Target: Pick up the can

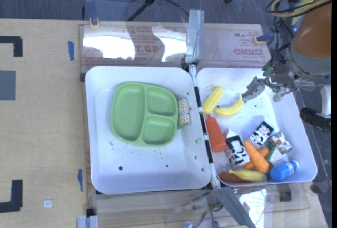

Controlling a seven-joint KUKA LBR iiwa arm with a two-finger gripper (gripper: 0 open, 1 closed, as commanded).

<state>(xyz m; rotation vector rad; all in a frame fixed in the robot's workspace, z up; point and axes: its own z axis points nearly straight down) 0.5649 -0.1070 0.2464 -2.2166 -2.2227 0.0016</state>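
The tool (267, 90) hangs over the far part of the right bin (305, 140), its two prongs spread with nothing between them. The can (280, 142) (red, white and green label, small in the view) lies nearer the camera than the tool, well apart from it, among a carrot (257, 157) and a blue bottle (284, 170). Two bananas (221, 104) lie just left of the tool.

Bright, even light from above washes my two white bins (100, 116), glare streaks the clear panel (131, 45) behind them, shadows stay faint, and the small toys look perhaps slightly soft.
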